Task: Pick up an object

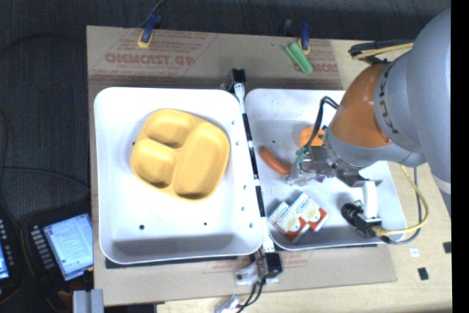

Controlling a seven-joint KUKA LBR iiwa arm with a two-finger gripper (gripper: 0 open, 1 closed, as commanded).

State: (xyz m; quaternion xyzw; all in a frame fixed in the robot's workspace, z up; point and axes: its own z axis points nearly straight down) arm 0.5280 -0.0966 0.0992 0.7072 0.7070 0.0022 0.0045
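A bench seen from above holds two shallow white bins side by side. The left bin (110, 157) carries one large yellow lumpy object (179, 152), like joined bread rolls, well apart from the arm. In the right bin (271, 106) an orange carrot-like piece (275, 161) lies near the dividing wall, with a small red-and-white carton (297, 216) toward the near edge and another orange bit (308, 135) beside the wrist. The gripper (311, 166) hangs low just right of the carrot-like piece — whether it is spread or closed cannot be told. This looks like the approach-and-grasp step; next it likely needs to settle squarely over one item — then close.
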